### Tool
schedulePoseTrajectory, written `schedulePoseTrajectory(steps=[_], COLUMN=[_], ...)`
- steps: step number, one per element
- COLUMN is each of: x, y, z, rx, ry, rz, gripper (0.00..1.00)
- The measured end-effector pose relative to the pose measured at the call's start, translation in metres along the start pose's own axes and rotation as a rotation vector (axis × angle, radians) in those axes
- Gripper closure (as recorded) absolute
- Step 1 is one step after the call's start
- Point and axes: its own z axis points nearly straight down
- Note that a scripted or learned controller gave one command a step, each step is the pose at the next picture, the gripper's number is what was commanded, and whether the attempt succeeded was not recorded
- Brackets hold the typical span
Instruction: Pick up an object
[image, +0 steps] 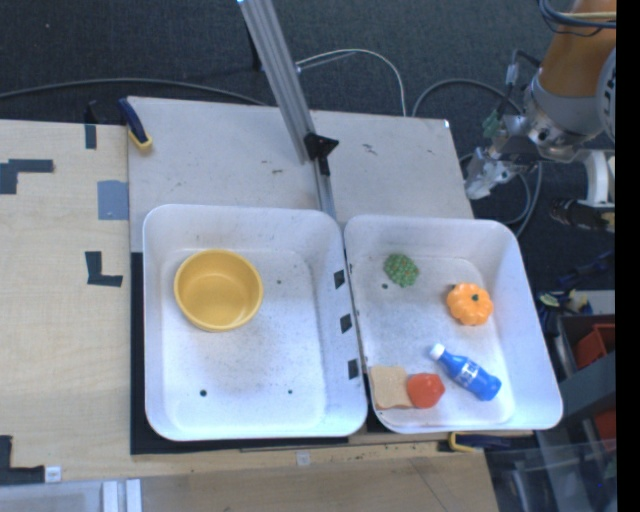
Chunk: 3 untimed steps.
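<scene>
Camera view: gripper (487, 177), finger state impossible to tell, hangs beyond the right bin (520, 262); a clean pick means descending squarely over the isolated orange pumpkin (469, 304).

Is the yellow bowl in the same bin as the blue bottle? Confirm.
No. The yellow bowl sits in the left bin, while the blue bottle lies in the right bin.
</scene>
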Motion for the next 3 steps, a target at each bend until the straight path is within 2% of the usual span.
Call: schedulePoseTrajectory(steps=[1,2,3], x=[0.053,0.102,0.163], y=[-0.009,-0.023,-0.043], z=[0.001,0.017,0.022], rx=[0.006,0.009,0.008], ry=[0.002,0.002,0.003], rz=[-0.004,-0.003,-0.005], gripper=[1.0,1.0,1.0])
